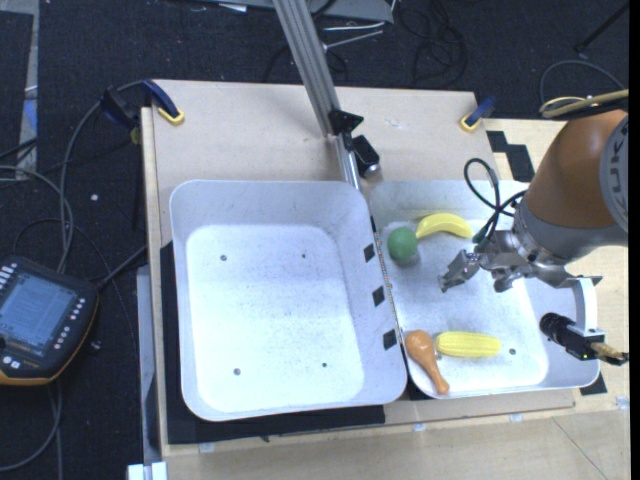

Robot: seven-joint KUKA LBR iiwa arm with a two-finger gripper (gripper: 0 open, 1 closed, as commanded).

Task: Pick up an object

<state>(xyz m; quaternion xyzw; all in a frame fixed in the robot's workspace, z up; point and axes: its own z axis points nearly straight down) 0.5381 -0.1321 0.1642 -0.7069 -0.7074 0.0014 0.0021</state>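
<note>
Four objects lying in the right bin (520, 368), none lifted: one green ball (402, 245), one orange gourd-like piece (427, 359), one banana (444, 226), one corn cob (468, 345). Sitting loose, likely scattered for picking. Hovering mid-bin, gripper (478, 274); spreading apart, seemingly, and gripping nothing.

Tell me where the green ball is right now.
The green ball lies in the right bin, near its upper left corner, just left of the banana. The tool is to its right, lower in the camera view.
</note>
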